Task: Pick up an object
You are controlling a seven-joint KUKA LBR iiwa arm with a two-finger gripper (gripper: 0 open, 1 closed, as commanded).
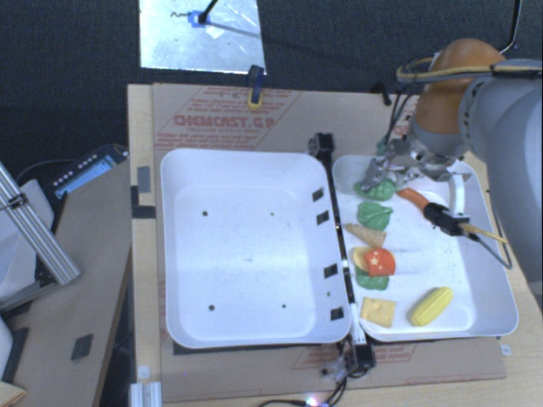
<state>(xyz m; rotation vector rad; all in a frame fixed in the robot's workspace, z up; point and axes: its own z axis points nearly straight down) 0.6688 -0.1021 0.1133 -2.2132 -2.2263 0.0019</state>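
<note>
A: While nothing looks lifted yet, log status — camera view.

B: Item 1: gripper point(377, 176), low in right bin point(496, 312), back-left corner. Can't tell if it's released or clenched; fingertips merge w/ a green piece point(379, 190) directly under them. Contact likely, grasp unconfirmed.

A: Other candidates, rel. to gripper?

B: Item 2: green leafy piece point(375, 215), just toward the cam. Item 3: carrot point(413, 198), just beside, arm side. Item 4: tomato point(378, 262), further toward cam. Item 5: corn cob point(431, 305) & cheese wedge point(378, 312), well apart, front of bin. Left bin point(246, 253) lies across the divider.

A: Progress?

B: Approach looks done; close, lift still to do, my est.

A: Arm pose?

B: Reaches in from right, orange band point(454, 79) above wrist, wrist pitched down & leftward into corner.
</note>
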